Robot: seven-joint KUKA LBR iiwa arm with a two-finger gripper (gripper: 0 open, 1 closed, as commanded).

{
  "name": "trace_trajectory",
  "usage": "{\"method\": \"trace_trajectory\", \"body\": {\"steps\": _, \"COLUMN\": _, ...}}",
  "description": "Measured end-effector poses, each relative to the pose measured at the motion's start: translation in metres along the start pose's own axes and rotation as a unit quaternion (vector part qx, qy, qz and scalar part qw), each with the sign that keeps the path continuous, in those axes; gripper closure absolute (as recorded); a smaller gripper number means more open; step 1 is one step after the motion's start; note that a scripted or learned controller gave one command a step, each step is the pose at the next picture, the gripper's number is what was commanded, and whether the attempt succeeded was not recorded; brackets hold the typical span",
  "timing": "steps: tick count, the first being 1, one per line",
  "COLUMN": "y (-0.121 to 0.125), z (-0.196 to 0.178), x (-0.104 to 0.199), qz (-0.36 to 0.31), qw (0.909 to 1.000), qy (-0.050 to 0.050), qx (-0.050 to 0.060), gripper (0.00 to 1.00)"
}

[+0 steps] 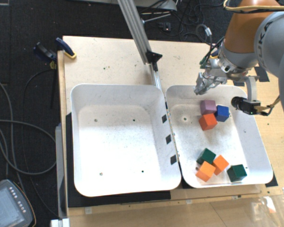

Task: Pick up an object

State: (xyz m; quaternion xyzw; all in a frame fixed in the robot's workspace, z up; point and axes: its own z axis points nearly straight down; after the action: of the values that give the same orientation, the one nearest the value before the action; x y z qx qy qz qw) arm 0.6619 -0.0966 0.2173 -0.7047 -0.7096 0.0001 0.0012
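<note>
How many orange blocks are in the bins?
3, all in the right bin: a darker red-orange block below the purple block, and two orange blocks near the front. None looks hidden.

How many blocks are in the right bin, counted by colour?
Purple block: 1
Blue block: 1
Red-orange block: 1
Orange blocks: 2
Green blocks: 2
Total: 7 blocks, all in the right bin.
</note>
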Motion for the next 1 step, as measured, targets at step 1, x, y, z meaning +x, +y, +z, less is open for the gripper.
{"method": "trace_trajectory", "body": {"steps": 1, "y": -0.0074, "z": -0.0112, "x": 0.0572, "qz": 0.000, "qw": 1.0000, "qy": 0.000, "qx": -0.001, "gripper": 1.00}}
